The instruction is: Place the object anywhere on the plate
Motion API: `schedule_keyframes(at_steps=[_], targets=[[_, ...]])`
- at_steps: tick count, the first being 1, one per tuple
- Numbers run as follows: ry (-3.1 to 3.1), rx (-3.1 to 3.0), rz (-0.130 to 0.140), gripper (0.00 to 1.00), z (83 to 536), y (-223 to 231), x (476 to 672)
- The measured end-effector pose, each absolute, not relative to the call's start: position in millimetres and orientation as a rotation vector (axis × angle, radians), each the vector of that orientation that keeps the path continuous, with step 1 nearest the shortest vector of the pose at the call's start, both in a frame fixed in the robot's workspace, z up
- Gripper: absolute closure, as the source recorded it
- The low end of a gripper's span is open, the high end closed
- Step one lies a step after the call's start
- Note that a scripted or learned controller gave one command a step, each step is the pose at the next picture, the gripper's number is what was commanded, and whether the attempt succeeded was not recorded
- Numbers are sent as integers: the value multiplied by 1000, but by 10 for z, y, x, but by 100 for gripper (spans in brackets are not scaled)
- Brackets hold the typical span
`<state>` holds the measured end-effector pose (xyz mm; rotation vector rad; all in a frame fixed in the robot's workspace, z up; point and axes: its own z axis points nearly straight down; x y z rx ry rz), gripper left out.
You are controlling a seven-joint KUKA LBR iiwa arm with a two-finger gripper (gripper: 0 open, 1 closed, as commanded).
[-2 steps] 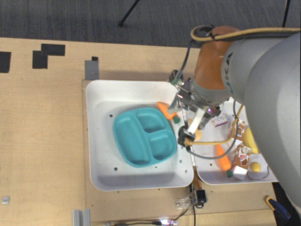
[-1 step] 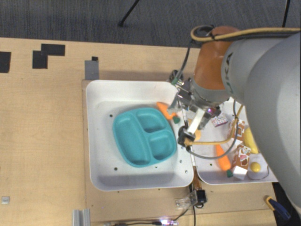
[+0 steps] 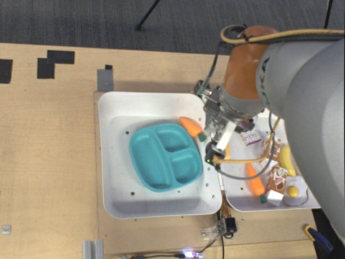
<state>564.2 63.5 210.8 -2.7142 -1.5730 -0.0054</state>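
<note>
The plate is a flat teal-blue, sitting in a plain white left bin. At its upper right edge lies an orange carrot with a small green end. The arm is pale grey, with an orange-brown band above the wrist. The right bin is white too, and holds another orange carrot, a yellow banana, a white block and a red-and-white printed packet. The bench is light tan wood with black square markings. Beyond it the floor is dark grey.
</note>
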Motion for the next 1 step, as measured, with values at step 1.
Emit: schedule_keyframes(at_steps=[1], targets=[[-1573, -2714, -5, 0, 2107, 634, 5642]])
